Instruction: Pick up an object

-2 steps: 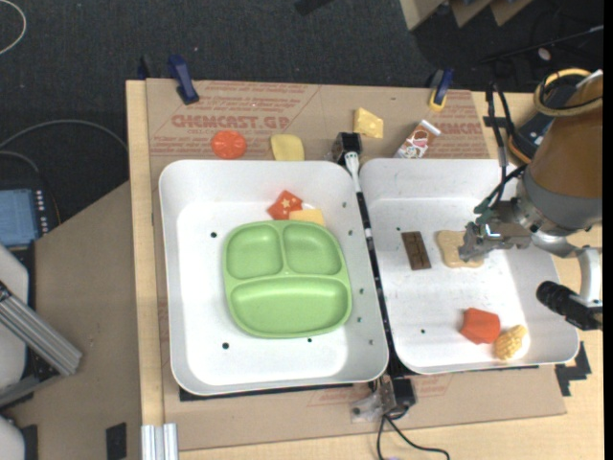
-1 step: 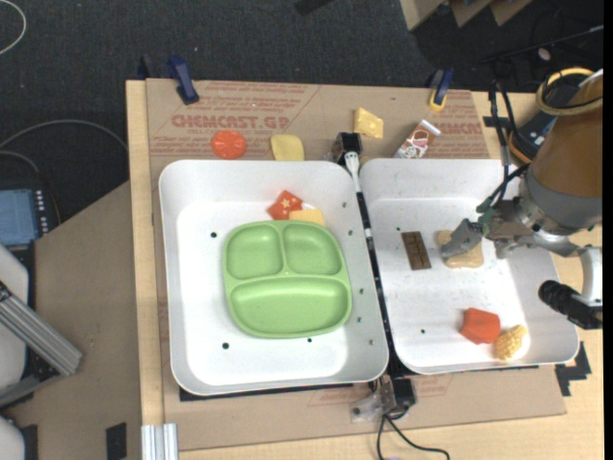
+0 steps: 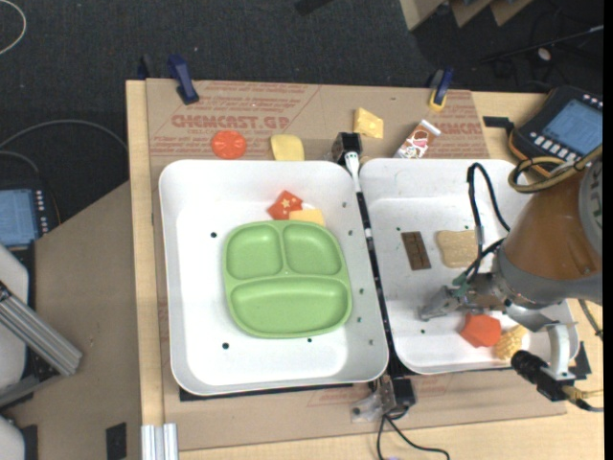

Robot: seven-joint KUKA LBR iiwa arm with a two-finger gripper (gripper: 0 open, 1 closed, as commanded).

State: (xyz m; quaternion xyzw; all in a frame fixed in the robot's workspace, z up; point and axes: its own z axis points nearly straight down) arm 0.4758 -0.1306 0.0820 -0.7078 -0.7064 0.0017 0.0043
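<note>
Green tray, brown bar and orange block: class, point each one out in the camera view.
Green tray [image 3: 285, 305]: camera view, floor of its large front compartment.
Brown bar [image 3: 415, 250]: camera view, middle of its top face.
Orange block [image 3: 480, 331]: camera view, centre of its top.

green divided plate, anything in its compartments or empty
Empty: all three sections of the green plate show bare green. The red piece and yellow piece lie just beyond its rim.

Red "CHEMCAST" lettering marks the brown board [image 3: 287, 113].
</note>
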